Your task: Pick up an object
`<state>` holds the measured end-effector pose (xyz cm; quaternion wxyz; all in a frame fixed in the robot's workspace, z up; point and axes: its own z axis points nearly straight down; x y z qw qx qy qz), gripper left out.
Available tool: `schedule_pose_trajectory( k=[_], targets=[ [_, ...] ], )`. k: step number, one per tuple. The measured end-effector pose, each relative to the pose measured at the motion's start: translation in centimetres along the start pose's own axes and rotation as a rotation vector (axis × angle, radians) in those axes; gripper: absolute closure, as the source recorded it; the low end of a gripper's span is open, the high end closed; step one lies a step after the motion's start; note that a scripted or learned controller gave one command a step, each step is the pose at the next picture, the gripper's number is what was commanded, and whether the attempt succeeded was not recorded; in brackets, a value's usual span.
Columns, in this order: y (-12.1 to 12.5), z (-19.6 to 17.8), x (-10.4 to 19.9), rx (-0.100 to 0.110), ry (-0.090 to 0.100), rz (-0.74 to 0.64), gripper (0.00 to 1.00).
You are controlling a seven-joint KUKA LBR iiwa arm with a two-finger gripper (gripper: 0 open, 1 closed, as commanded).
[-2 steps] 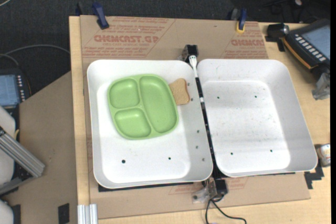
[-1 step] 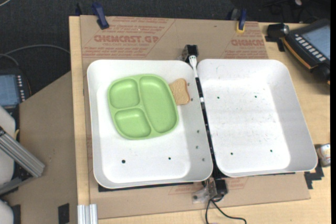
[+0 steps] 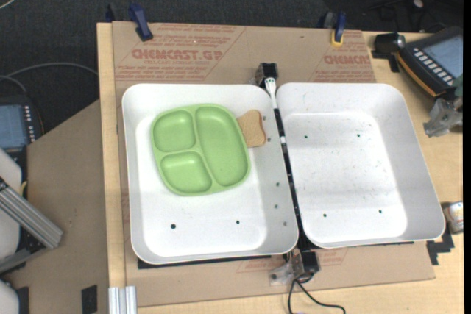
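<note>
2 shallow white bins side by side on a brown board [image 3: 221, 48]. Left bin [image 3: 202, 232]: a green plate [image 3: 200, 149] with 3 compartments lies in the far half; a tan, bread-like slice [image 3: 252, 129] touches the plate's right edge, near the bin's far right corner. Right bin [image 3: 353, 165]: speckled floor. The jaws' state cannot be told.

Little of the robot to tell - a grey angular bit [image 3: 441, 118] juts in at the right edge, approx. mid-height; poss. part of the arm, can't tell. Lower down the same edge, a smaller pale bit [image 3: 458, 215] - also unclear.
</note>
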<state>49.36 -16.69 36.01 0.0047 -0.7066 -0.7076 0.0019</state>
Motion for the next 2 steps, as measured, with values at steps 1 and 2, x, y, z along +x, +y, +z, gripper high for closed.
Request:
schedule_pose_trajectory(
  k=[1, 2],
  targets=[
    [1.7, -0.9, -5.9, -0.015, -0.009, 0.005, 1.0],
    [5.4, 4.3, 12.1, -0.004, 0.001, -0.014, 1.0]
  ],
)
